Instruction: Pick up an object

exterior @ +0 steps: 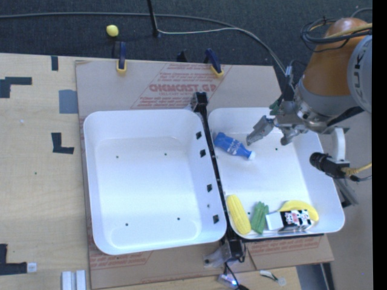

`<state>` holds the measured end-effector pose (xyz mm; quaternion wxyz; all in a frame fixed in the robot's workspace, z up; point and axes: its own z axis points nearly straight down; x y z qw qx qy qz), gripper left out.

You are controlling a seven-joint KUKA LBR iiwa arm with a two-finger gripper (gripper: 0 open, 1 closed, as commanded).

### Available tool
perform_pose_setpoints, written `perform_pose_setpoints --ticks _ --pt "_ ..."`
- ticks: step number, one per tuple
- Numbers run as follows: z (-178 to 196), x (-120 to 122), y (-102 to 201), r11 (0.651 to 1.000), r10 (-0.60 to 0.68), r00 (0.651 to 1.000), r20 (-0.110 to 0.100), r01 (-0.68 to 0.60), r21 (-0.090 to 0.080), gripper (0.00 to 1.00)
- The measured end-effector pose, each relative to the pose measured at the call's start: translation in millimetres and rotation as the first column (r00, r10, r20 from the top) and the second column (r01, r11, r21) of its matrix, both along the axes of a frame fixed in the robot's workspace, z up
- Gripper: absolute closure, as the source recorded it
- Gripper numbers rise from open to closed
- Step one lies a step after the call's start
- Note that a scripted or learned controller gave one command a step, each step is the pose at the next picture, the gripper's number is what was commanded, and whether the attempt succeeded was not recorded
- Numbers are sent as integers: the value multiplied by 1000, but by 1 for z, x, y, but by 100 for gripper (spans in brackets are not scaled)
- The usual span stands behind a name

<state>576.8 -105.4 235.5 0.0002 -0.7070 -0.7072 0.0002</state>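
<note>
Two-finger gripper hangs over right white bin, upper right of frame. I read fingers as spread apart, nothing between them. Nearest pick: blue plastic bottle lying flat just left of gripper, near bin divider. Yellow corn cob, green toy, yellow-black item bunched at bin's lower edge, awkward to reach.

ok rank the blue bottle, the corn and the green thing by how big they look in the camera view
1. blue bottle
2. yellow corn, close to the bottle in length, so that order is unsure
3. green item, clearly smallest
</note>
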Motion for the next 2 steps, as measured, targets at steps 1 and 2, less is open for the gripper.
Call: perform_pose_setpoints --ticks 1,2 --pt "-134 56 -19 1000 3 1000 13 -3 0 0" --pt "-131 52 -20 1000 1 1000 0 -1 0 100"
